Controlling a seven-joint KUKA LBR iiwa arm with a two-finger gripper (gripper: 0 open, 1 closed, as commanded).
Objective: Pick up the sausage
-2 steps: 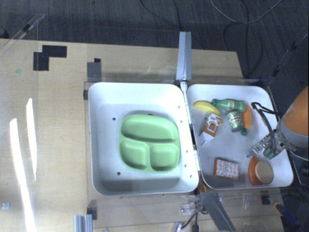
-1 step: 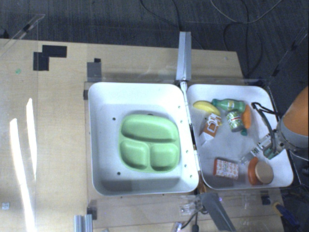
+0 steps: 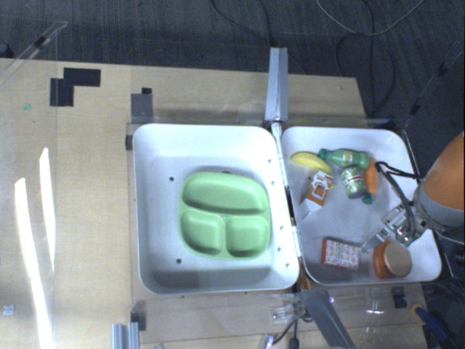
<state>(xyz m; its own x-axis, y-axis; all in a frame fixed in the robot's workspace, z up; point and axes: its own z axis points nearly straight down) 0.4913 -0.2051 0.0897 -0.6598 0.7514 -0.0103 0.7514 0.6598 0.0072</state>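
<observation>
grey arm [image 3: 445,213], orange band, black cable, metallic end effector [image 3: 398,225]

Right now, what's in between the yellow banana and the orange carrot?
A green bottle lying on its side and a small can beside it, both in the right bin, as the camera view shows.

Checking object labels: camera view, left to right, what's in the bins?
Green divided tray → banana → small carton → red packet → green can → orange-brown cylinder, probably the sausage → gripper just above it.
</observation>
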